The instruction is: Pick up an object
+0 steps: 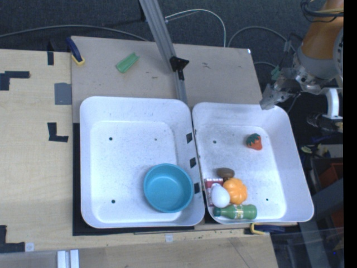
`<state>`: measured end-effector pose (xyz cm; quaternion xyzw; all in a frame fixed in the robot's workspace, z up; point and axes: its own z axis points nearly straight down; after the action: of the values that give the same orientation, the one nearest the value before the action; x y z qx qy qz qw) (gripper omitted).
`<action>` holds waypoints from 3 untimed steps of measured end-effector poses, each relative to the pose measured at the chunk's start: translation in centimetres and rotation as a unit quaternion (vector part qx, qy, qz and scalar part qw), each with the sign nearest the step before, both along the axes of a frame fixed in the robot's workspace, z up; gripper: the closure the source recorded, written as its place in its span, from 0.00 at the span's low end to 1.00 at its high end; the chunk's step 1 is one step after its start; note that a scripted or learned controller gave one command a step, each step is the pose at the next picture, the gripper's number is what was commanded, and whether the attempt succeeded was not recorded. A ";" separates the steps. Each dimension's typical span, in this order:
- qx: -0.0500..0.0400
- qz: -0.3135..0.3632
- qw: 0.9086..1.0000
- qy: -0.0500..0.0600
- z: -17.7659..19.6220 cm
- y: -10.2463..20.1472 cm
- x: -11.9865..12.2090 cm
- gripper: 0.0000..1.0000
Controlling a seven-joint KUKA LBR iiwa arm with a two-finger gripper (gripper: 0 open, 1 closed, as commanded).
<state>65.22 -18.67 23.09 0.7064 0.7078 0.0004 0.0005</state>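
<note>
Lots of open room in both bins, with things crowded at the near edges.

The right bin (279, 149) has 1 small strawberry (254, 142) alone near its far side, with bare floor all around it. A brown thing (225, 173), an orange (235, 190), an egg (220, 196) and a green bottle (236, 211) sit packed together at the near left corner. The left bin (111, 144) holds a blue bowl (168, 187) by its near right edge. A grey pole (162, 35) slants over the back.

Two bins (92, 149); one bowl (168, 187); one strawberry (255, 142).
</note>
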 end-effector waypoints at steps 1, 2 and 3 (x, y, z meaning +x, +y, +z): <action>0.001 0.002 1.000 0.002 -1.1 5.5 -0.8 1.00; 0.001 0.002 1.000 0.002 -1.4 11.5 -2.7 1.00; 0.001 0.003 1.000 0.002 -0.2 17.2 -4.2 1.00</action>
<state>61.00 -1.44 22.91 0.7044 0.7098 0.0000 -0.0016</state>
